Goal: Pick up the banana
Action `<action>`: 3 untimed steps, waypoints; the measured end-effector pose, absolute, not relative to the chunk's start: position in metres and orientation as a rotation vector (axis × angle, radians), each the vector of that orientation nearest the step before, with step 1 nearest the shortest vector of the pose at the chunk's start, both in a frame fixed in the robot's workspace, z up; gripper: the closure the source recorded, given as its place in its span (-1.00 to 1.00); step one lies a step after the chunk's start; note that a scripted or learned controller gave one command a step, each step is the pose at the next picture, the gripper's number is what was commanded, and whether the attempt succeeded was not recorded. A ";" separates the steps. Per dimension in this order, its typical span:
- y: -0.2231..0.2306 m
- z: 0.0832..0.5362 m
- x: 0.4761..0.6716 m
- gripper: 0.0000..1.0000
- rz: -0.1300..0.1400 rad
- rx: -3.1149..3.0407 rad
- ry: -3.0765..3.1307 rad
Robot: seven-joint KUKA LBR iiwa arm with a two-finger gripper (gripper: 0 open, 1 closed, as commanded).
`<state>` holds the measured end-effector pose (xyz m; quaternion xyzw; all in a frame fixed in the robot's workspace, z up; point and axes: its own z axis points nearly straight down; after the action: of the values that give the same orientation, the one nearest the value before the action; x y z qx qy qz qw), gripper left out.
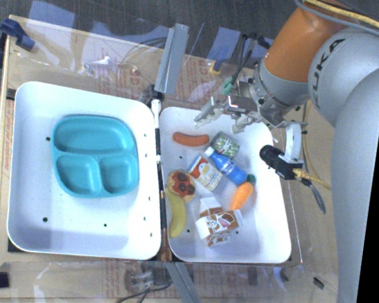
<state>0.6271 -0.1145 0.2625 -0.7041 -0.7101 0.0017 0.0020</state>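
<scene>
1. The approach step is judged to be in hand: the gripper (224, 117) is seen spread open, nothing held, above the far edge of the right bin (270, 246).
2. The banana (177, 215) lies well apart from the gripper, toward the near-left, beside the bin's left wall.
3. A traverse over the sausage (190, 139) and a descent are called for next.

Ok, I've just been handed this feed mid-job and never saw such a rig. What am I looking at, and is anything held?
One fixed camera looks down at a slant on a bench. The grey arm with the orange band reaches in from the right; its claw hangs open over the right bin's far edge, with nothing between its fingers. That bin holds the banana near its left wall, a pizza slice touching it, a sausage, a blue bottle, a carrot, a small can and two cartons. The left bin holds a teal divided tray.
</scene>
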 end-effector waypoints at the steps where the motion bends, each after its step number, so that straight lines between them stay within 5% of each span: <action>1: -0.125 0.160 0.575 -1.00 0.007 -2.246 -2.189; 2: -0.127 0.123 0.509 -1.00 0.004 -2.320 -2.112; 3: -0.105 0.097 0.480 -1.00 0.000 -2.312 -2.166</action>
<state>0.4797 -0.1054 0.0971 -0.7297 -0.6836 0.0001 -0.0131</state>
